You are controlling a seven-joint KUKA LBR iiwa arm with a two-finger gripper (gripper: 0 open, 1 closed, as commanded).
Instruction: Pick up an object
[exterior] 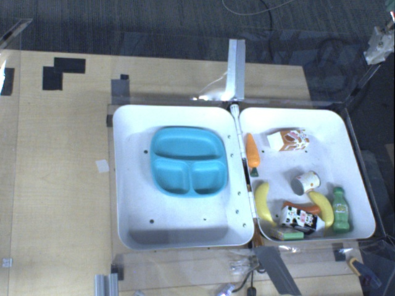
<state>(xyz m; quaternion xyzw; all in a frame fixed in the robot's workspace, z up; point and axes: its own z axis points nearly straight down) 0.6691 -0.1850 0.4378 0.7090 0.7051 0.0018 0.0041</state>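
Right bin (345,134): playing-card box (300,218) half-hidden under banana (322,206)

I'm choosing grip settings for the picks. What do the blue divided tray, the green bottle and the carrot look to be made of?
Blue divided tray: probably moulded plastic, matte; uniform colour, rounded compartment walls, only soft highlights.
Green bottle: likely plastic, slightly glossy; one even green with faint sheen. Too small to be sure.
Carrot: looks like a toy, plastic or rubber; flat, even orange, smooth surface. The material stays open.
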